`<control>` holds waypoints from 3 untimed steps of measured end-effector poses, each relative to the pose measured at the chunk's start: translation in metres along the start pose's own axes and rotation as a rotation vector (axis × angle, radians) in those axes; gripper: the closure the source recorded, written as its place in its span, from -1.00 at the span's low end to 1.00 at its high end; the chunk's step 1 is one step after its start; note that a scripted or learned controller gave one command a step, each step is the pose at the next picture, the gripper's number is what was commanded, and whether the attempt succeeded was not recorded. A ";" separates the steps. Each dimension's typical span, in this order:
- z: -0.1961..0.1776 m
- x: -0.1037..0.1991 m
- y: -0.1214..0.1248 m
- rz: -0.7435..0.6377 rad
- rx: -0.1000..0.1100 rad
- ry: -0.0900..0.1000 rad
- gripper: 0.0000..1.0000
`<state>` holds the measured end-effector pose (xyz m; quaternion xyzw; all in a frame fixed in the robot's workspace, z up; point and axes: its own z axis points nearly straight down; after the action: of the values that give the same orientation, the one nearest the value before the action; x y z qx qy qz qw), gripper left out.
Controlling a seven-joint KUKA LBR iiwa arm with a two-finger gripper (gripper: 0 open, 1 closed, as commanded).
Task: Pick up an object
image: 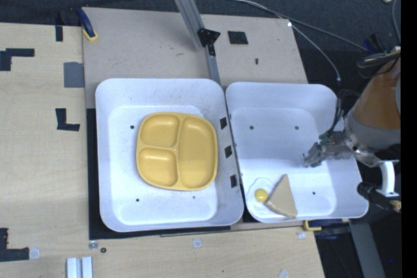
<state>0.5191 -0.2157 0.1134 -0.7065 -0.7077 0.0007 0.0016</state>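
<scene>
A tan wedge-shaped piece lies near the front of the right bin, with a small yellow ball just left of it. A yellow divided plate rests in the middle of the left bin. My gripper reaches in from the right and hangs low over the right bin's right half, above and to the right of the wedge. Nothing shows between its fingers. The arm's wrist covers the bin's right rim.
A grey metal bar slants down from the top to the gap between the bins. Cables run across the dark floor at the top. Black tape marks dot the wooden bench at the left.
</scene>
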 end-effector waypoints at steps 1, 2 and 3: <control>-0.063 0.001 0.001 0.000 -0.007 -0.003 1.00; -0.112 -0.003 -0.007 0.001 -0.006 -0.003 1.00; -0.165 -0.003 -0.006 0.000 -0.008 -0.003 1.00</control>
<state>0.5134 -0.2185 0.2787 -0.7064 -0.7078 -0.0010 -0.0024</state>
